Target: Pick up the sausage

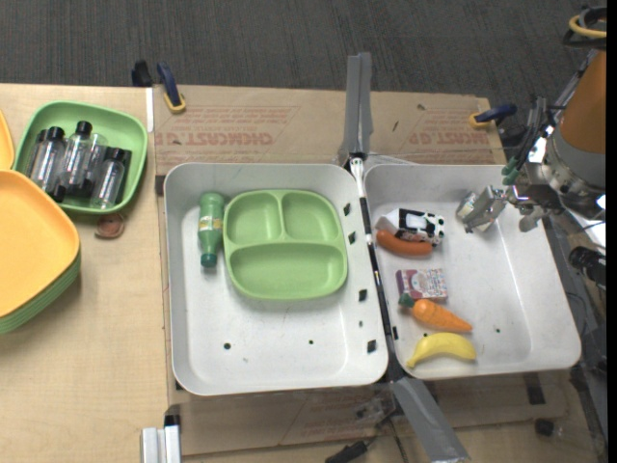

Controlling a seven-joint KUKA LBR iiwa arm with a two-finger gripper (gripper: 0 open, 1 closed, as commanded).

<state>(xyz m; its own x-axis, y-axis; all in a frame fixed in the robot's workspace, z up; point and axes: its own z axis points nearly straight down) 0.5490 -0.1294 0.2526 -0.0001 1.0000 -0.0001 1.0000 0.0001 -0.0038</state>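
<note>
The sausage [405, 244] is lying in the right bin [540, 345], near that bin's upper left corner and close to the divider between the two bins. It is a reddish-orange link, and its long axis is running nearly left to right across the frame, dipping slightly toward the right end. A small black-and-white toy cow [421, 223] is sitting just above it, touching or almost touching its upper edge, so the far side of the sausage is looking crowded.

The pincer [501, 208] is hovering over the upper right part of the same bin, at the end of the arm [583, 133] reaching in from the right of the frame. Its two metal fingers appear spread apart, with nothing between them. The sausage is lying to the left of the pincer and a little lower in the frame, well apart from it, with bare white bin floor in between.

Judging from this, the coming move calls for travelling leftward and slightly down the frame, then closing across the sausage's short width, meaning the fingers should be straddling it from the upper and lower sides. The cow pressing on the upper side is the likely obstacle.

Lower in the bin, a small printed packet [424, 284], a carrot [439, 314] and a banana [443, 349] are lying clear of the path.
</note>
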